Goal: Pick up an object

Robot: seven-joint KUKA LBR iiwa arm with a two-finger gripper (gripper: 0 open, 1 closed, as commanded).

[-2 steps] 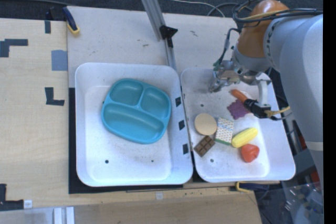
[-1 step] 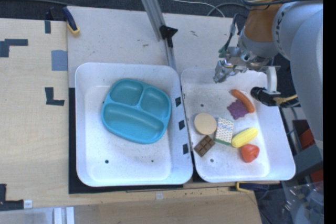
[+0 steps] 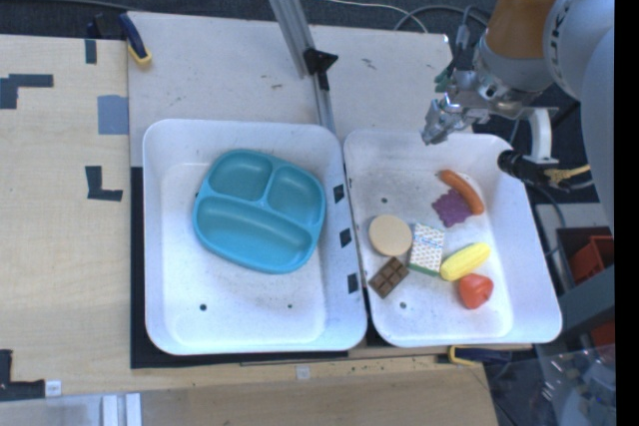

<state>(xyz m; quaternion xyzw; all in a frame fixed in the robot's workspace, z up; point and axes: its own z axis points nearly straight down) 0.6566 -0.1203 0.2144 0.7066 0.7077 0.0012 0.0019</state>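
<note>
The right bin [image 3: 519, 304] holds several toy foods: an orange sausage [image 3: 460, 190], a purple piece [image 3: 452, 209], a round tan cookie [image 3: 389, 235], a white patterned square [image 3: 427, 245], a brown chocolate bar [image 3: 388, 276], a yellow corn cob [image 3: 464, 260] and a red piece [image 3: 475, 290]. My gripper [image 3: 438, 131] hangs over the bin's far edge, up and left of the sausage, apart from all of the foods. Nothing shows between its fingers.
The left bin [image 3: 170, 314] carries a blue divided plate [image 3: 261, 211]. A slanted metal pole [image 3: 290, 5] rises behind the bins, ending near their shared far corner. A yellow-and-blue clamp [image 3: 135, 40] sits at the bench's back left.
</note>
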